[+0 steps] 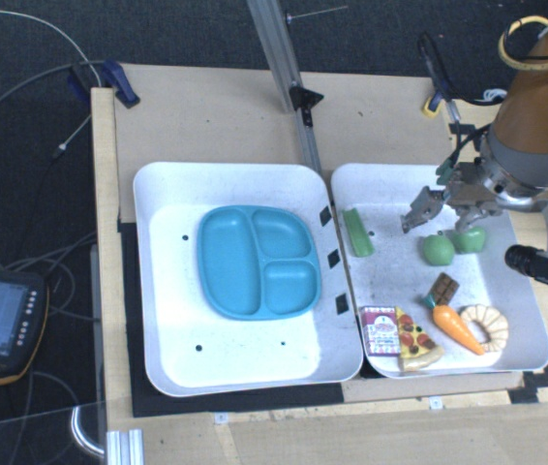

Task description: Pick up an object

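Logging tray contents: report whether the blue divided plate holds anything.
Empty. All three compartments of the blue divided plastic plate show bare blue, lying flat in the left white bin.

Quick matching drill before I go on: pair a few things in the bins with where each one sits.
Things:
1. blue tray
2. green stick
3. carrot
4. pizza slice

Places:
A. right bin, upper left, by the divide
B. left bin, middle
C. right bin, front edge, beside the small carton
D. right bin, lower right, lying against the donut

Pairs: 1-B, 2-A, 3-D, 4-C
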You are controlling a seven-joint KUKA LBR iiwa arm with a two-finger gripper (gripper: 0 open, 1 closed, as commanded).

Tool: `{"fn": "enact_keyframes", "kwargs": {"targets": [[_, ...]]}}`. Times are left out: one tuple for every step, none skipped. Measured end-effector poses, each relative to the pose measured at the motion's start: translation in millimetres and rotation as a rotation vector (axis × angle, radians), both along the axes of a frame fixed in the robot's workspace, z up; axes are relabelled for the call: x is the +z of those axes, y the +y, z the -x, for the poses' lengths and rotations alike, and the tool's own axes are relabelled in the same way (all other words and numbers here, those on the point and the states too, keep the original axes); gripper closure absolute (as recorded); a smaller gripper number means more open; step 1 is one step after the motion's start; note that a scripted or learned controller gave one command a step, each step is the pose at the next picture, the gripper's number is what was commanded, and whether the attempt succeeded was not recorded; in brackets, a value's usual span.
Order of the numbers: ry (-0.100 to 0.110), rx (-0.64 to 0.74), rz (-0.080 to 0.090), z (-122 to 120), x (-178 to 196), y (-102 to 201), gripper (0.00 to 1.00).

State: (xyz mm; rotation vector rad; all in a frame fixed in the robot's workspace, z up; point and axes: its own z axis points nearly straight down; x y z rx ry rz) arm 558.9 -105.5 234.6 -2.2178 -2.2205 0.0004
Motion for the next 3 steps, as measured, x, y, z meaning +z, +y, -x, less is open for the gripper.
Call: {"fn": "enact_keyframes", "kwargs": {"targets": [[-0.001, 0.0, 0.0, 0.0, 0.0, -0.1, 0.0], [0.006, 0.0, -0.001, -0.2, -60.8, 7.7, 0.0], [0.005, -0.001, -0.001, -0.2, -103.4, 9.9, 0.0]]}}
